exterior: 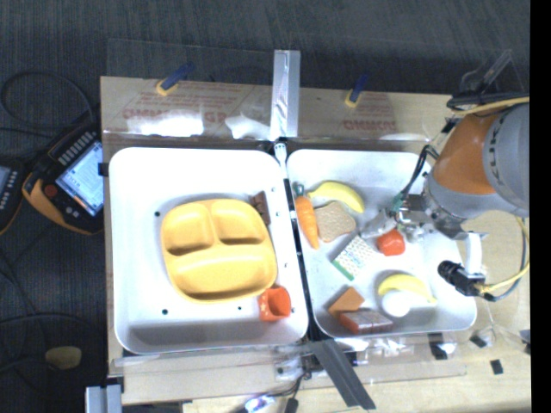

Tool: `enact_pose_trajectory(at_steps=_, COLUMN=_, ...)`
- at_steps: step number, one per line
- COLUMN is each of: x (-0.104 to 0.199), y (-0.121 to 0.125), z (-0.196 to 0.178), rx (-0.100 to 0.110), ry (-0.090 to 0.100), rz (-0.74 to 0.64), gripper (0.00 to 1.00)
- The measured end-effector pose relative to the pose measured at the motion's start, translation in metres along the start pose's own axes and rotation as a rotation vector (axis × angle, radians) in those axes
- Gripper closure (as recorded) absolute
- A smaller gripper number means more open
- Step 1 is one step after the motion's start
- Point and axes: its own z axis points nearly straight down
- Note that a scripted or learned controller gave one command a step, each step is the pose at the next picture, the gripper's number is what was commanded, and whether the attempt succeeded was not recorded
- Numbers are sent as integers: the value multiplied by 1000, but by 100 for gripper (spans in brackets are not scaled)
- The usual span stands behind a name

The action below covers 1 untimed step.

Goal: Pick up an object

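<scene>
No legible writing is visible except faint red print on the cardboard point(172, 110) along the upper frame, too blurred to read. The left bin point(129, 231) holds a yellow divided tray point(219, 246) and an orange cup point(275, 303). The right bin point(448, 317) holds a banana point(340, 196), carrot point(306, 220), bread slice point(336, 224) and a small red object point(392, 243) beside the gripper point(405, 218), whose opening cannot be determined.

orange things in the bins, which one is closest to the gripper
The small red-orange piece in the right bin, right beside the gripper. The carrot lies along the divider, and the orange cup sits in the left bin.
</scene>
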Motion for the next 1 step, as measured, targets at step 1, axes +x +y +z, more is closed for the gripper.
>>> enact_pose_trajectory(at_steps=1, x=-17, y=-75, z=-5, rx=-6, ry=14, rz=24, gripper=0)
